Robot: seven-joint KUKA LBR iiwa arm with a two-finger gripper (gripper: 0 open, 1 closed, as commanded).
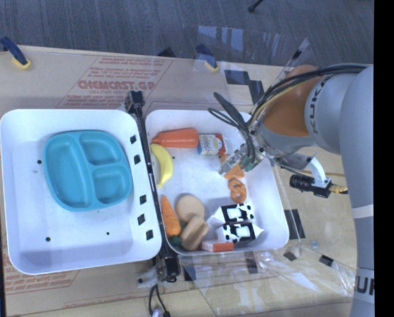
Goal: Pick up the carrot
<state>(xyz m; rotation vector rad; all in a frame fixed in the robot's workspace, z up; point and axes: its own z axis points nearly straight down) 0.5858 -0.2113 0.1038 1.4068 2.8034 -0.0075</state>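
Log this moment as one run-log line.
task: pick up carrot | claw: over right bin, by pretzel | carrot: at bin's left wall, untouched | status: not grasped

Both white bins look like smooth, slightly glossy plastic, same for the blue divided tray. The carrot has a matt plastic look. The bench is brown cardboard with red print, taped corners shiny.
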